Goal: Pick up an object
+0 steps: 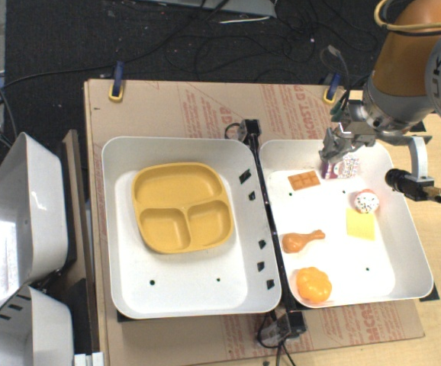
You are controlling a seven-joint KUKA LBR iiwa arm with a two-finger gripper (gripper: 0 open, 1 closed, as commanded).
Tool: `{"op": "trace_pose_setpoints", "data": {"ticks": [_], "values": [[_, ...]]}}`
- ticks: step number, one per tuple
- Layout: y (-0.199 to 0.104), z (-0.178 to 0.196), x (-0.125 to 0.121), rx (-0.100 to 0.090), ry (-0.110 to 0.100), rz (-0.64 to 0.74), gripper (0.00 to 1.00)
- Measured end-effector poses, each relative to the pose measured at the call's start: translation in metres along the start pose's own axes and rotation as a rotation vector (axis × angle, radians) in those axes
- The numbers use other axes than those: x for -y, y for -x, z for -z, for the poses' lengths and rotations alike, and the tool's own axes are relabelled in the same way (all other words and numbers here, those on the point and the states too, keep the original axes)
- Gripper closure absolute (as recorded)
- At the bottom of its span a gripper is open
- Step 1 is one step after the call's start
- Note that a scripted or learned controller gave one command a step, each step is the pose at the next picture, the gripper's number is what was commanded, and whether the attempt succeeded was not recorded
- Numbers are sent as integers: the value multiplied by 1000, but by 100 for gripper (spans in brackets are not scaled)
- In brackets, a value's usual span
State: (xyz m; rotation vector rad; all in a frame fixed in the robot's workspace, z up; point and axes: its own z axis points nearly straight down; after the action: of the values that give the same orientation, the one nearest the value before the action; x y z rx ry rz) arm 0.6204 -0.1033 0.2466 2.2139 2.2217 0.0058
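Observation:
The right bin [403,280] holds several small objects. An orange waffle-like square [304,180] lies near its back left, and a small purple and white box [342,168] sits beside it to the right. A white dotted ball [366,201] rests above a yellow flat square [361,224]. An orange drumstick shape [303,240] and an orange round fruit [313,284] lie toward the front. My gripper [333,149] hangs over the back of the right bin, just above the purple box, with nothing visibly held.
The left bin [121,280] contains a yellow three-compartment plate [181,207]. Black clips line the divider between the bins [262,227]. Yellow clamps [116,91] hold the cardboard base at the back. White containers [18,204] stand left of the bench.

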Motion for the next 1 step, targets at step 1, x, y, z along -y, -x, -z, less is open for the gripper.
{"op": "trace_pose_setpoints", "data": {"ticks": [1], "values": [[-56, 8, -2, -2, -4, 5, 100]]}}
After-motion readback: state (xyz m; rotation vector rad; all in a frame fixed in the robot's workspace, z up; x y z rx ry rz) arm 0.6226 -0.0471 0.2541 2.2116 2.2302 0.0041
